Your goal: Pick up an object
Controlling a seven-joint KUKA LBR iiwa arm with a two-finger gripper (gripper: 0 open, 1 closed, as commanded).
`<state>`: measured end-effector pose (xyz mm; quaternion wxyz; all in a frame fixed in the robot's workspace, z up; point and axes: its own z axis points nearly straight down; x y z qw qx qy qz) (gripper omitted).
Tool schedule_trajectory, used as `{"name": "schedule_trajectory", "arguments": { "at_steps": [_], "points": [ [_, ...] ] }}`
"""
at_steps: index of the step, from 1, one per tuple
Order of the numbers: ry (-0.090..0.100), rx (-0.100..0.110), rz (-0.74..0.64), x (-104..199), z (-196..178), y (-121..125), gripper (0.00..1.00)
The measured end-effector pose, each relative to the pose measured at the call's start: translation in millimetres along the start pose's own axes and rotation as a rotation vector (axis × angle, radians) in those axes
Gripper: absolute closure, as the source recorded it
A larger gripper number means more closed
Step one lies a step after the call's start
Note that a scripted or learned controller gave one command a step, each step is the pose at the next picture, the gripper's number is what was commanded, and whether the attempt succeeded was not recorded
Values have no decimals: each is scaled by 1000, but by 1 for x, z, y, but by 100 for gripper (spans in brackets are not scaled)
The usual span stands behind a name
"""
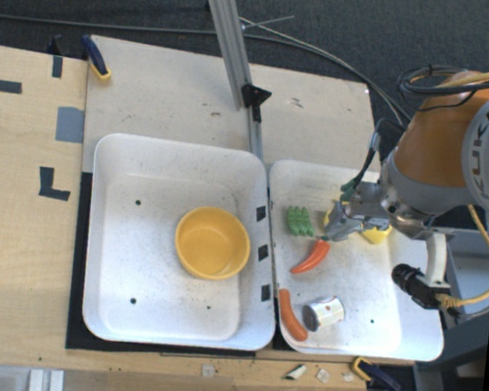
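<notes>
My gripper [339, 227] hangs over the right bin [386, 336], low near its upper middle. Just below and left of its tip lies an orange-red pepper [310, 258], slanting down to the left; its upper end is at the gripper's tip, and contact is unclear. To the gripper's left sits a green ridged block [299, 221]. A yellow piece [376, 234] peeks out at the gripper's right, partly hidden by the wrist. Near the front of the bin lie an orange sausage-shaped piece [292, 316] and a small silver can [325, 312] on its side.
The left bin [118, 219] holds a yellow bowl [212, 243] near its middle. A grey pole [235, 52] slants from the top to the ridge between the bins. Black cables and a black connector [415, 285] hang at the arm's right.
</notes>
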<state>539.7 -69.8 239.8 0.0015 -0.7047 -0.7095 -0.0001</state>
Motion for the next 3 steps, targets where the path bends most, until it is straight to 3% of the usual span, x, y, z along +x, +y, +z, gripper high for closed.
{"name": "schedule_trajectory", "arguments": {
  "at_steps": [3],
  "points": [
    [-1,3,-1,155,26,37,100]
  ]
}}
